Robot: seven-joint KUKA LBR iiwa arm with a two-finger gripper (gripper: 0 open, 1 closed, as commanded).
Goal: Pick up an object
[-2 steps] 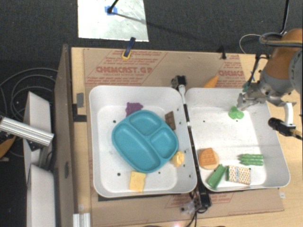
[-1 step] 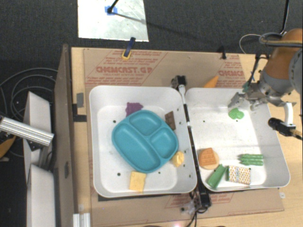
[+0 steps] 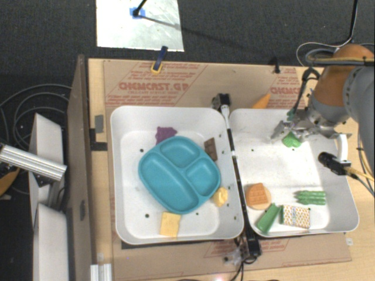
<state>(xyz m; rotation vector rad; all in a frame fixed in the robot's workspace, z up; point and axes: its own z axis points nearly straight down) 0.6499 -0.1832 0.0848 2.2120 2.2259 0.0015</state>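
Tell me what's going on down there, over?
Gripper low in right bin, at a green piece; grasp unclear. Nothing crowding it. Orange round, green bunch sit nearer front.

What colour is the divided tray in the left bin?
Teal blue; the divided tray shows plainly in the camera view.

We see bright, even overhead light on both white bins, which come close to washing out. Shadows beneath the teal tray are soft and short. A pale sheet beyond the bench's far edge glares. Detail is slightly soft and grainy throughout.
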